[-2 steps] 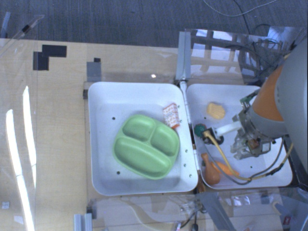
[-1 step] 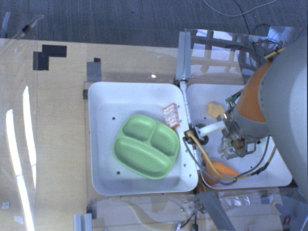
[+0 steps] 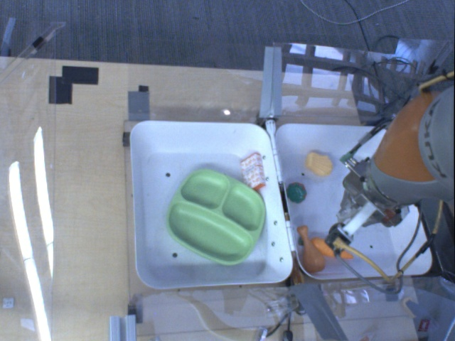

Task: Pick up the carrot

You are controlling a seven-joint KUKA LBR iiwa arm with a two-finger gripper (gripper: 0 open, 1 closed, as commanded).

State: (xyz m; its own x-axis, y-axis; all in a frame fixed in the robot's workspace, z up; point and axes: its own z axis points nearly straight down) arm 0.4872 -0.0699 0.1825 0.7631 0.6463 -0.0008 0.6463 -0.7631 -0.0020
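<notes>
The small orange carrot [image 3: 321,247] lies at the near left corner of the right white bin [image 3: 405,261], touching a brown pear-shaped thing [image 3: 311,256]. The end effector [image 3: 339,236] sits right on it, but whether it pinches the carrot I cannot tell. No lift yet, I'd judge; the grasp is unconfirmed.

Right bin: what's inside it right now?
Right bin holds a yellow piece, a dark green ball and an orange-brown item with the carrot by the gripper. The arm covers its right part.
</notes>
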